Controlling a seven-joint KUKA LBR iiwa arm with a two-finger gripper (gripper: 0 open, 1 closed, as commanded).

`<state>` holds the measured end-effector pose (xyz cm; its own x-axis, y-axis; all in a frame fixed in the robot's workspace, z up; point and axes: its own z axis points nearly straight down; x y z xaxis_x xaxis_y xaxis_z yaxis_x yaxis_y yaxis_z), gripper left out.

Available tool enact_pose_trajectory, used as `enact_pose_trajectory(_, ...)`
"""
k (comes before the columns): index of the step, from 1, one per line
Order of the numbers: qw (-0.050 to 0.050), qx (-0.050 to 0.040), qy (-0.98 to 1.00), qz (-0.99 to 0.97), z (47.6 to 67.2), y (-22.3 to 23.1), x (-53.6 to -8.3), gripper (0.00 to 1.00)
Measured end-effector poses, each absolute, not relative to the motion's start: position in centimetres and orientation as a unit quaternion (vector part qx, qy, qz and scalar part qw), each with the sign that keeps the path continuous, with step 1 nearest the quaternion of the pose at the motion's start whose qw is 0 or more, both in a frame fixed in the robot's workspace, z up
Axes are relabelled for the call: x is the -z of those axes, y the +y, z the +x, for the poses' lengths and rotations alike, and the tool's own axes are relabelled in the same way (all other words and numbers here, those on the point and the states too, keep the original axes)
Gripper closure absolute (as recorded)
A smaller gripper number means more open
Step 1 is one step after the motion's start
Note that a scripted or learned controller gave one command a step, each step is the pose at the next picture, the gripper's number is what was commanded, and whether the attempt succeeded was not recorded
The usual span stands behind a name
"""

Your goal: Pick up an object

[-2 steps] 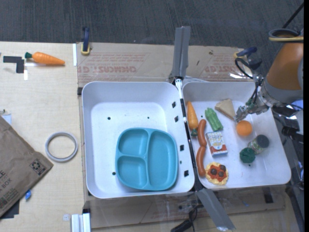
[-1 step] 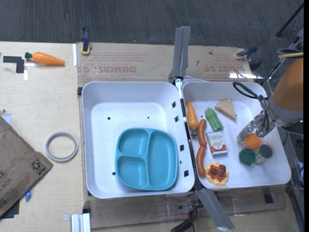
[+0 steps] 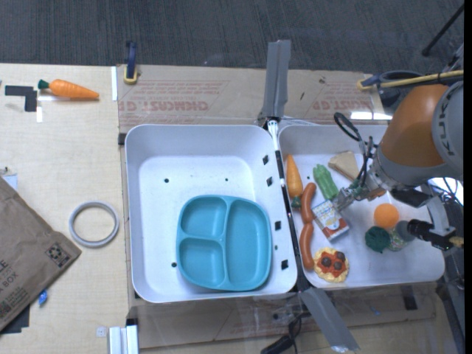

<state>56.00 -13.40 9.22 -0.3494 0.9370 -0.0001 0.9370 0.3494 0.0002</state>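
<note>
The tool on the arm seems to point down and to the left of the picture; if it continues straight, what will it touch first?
Probably the small carton lying just under the tool, beside the green vegetable; depth is unclear from above, so this is only likely.

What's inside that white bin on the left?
The left bin holds one blue divided plate, its three compartments bare. Whatever lies beneath the plate is covered.

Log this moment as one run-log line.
arm: reaching into right bin | gripper: low over small carton, beside green vegetable | grasp: unconfirmed | blue tray: left bin
</note>
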Motion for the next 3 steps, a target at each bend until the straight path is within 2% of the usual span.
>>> enact_pose_trajectory(1,0.001,0.0000,0.743,0.670,58.5,-14.2,-9.3,1.00)
enact_pose_trajectory(2,0.001,0.0001,0.743,0.670,58.5,-14.2,-9.3,0.00)
enact_pose_trajectory(3,0.000,0.0004,0.701,0.713,53.5,-20.5,-9.2,0.00)
